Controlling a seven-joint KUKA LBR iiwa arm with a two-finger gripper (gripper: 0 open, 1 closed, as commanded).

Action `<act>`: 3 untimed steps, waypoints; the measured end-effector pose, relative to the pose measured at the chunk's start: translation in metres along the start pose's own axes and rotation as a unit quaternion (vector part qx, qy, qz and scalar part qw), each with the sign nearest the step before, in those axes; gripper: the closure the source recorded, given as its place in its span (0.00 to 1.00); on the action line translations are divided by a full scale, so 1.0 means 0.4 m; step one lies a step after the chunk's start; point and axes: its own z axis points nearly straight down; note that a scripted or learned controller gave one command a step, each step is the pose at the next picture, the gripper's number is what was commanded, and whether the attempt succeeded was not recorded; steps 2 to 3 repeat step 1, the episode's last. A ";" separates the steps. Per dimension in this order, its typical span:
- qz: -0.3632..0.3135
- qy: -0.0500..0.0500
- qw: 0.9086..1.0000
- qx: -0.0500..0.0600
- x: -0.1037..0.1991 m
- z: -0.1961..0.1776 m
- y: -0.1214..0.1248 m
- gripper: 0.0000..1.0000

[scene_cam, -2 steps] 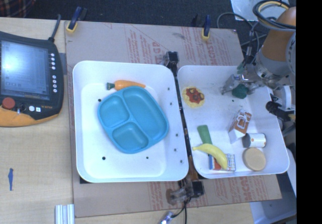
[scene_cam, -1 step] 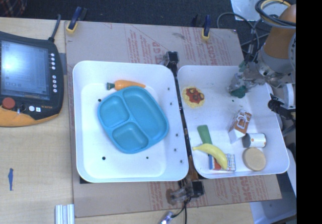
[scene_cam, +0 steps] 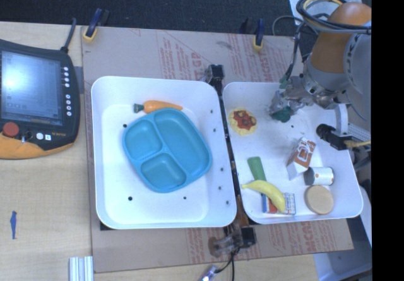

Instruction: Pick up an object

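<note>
Left bin: shallow, white, smooth plastic with rounded corners. Holds a glossy blue divided plate, three compartments, set at a slant in the middle. A toy carrot, orange with a green stem end, lies just beyond the plate's far edge. Bare white floor runs around the plate on the near and left sides.

Right bin: same make, sharing a central rim with the left bin. Contents:
- round toy pizza, yellow with red spots, far left, near the central rim
- green block, upright-oblong, mid-left
- yellow banana, curved, near the front, its right end over a small striped packet
- crumpled white-and-red wrapper, centre
- small white cylinder with dark end, lying on its side
- tan disc, front right corner

Gripper: low over the far part of the right bin, right of the pizza; a dark greenish shape sits at its tip, and whether the claw is spread or closed cannot be told. Open floor lies between it and the wrapper.

Surroundings: cardboard sheet under both bins; control pendant far left.
</note>
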 end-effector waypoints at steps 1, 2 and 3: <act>0.001 0.000 1.000 -0.002 0.103 -0.134 0.002 1.00; 0.001 0.000 1.000 -0.002 0.103 -0.134 0.002 1.00; 0.001 0.000 1.000 -0.002 0.103 -0.134 0.002 1.00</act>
